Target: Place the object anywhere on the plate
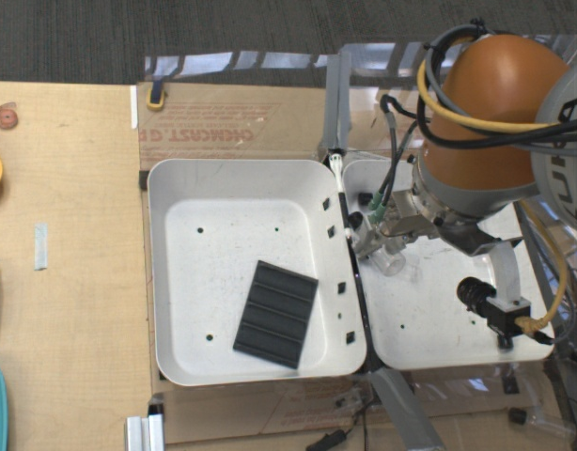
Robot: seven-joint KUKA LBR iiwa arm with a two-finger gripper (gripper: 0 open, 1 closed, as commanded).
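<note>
Flat in the left bin [157, 252], smooth white plastic with rounded corners: a black rectangular slab [276, 314], ribbed across in broad bands, lying askew near the front wall. Over the right bin [429, 318], same shallow white kind: a grey arm [495, 111] with a glossy orange dome, looped with yellow and black cables. At its tip, a metal gripper [375, 238], low by the wall between the bins; apart or together, impossible to tell. Just beside it, a small clear lump [389, 262], roundish, too blurred to name. Behind the bins, brown printed cardboard [223, 125].
</note>
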